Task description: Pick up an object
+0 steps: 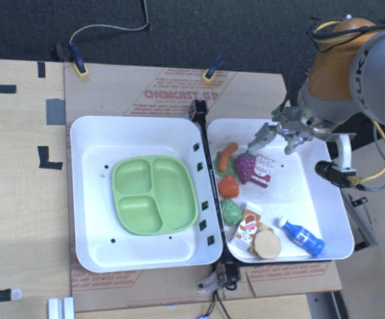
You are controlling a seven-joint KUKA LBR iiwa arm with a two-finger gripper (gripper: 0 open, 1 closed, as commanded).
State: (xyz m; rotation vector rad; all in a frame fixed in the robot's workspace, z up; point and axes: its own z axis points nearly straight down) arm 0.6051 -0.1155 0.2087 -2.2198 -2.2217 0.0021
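step: approach | gripper [277, 139] spread, holding nothing, above grapes [247, 167] | next: descend, then pinch

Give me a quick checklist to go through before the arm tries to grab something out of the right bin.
1. Gripper is over the right bin, near its back edge: ok.
2. Nothing shows between its spread fingers, so it is free to pick: ok.
3. A target lies close: the purple grapes sit just below and left of the gripper: ok.
4. Target has room around it: not ok, the grapes touch a small packet and the carrot lies close by.
5. Height of the gripper above the items: cannot tell from this slanted view.
6. Blue bottle lies away from the gripper: ok.
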